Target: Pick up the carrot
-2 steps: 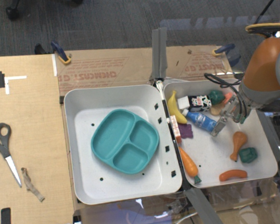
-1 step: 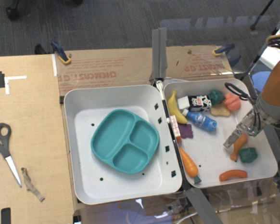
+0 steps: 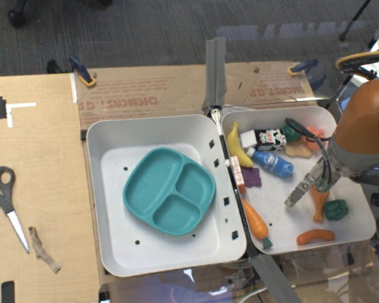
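Camera view: we saw the carrot (image 3: 254,219) lying along the right bin's (image 3: 353,234) left edge, near its front corner. Gripper (image 3: 303,191) hung mid-bin, well apart from it; we couldn't tell its opening. Approach step, we judged; next move needs travel toward that left edge.

left bin (image 3: 101,187): divided plate (image 3: 170,191) | right bin (image 3: 353,233): carrot (image 3: 254,220) at left wall, gripper (image 3: 303,189) perhaps just above floor, right of it
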Robot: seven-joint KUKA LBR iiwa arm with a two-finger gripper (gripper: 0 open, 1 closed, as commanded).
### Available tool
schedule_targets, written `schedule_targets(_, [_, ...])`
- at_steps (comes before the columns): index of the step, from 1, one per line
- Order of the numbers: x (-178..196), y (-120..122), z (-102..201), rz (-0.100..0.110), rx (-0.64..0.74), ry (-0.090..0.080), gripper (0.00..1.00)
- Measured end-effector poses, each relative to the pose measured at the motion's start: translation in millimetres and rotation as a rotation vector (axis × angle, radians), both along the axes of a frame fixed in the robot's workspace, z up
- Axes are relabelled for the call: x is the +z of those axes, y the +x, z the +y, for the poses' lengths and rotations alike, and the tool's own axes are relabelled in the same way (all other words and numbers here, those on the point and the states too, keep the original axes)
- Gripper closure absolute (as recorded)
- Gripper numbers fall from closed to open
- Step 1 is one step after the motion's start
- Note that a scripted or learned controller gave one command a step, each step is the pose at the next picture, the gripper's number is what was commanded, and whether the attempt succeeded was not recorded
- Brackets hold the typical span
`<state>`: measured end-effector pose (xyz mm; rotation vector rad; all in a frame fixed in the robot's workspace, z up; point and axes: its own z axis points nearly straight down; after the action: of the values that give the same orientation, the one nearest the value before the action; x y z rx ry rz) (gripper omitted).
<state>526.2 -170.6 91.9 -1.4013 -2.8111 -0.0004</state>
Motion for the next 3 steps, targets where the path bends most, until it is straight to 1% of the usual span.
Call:
schedule_targets(1, [-0.7, -48.7, 10.5, 0.002, -0.186, 0.0, 0.0])
schedule_targets(2, [0.3, -47.1, -45.1, 0.0, -0.394, 0.004, 0.0])
schedule_targets(3, [9.2, -46.2, -45.4, -0.002, -0.391, 0.001, 1.0])
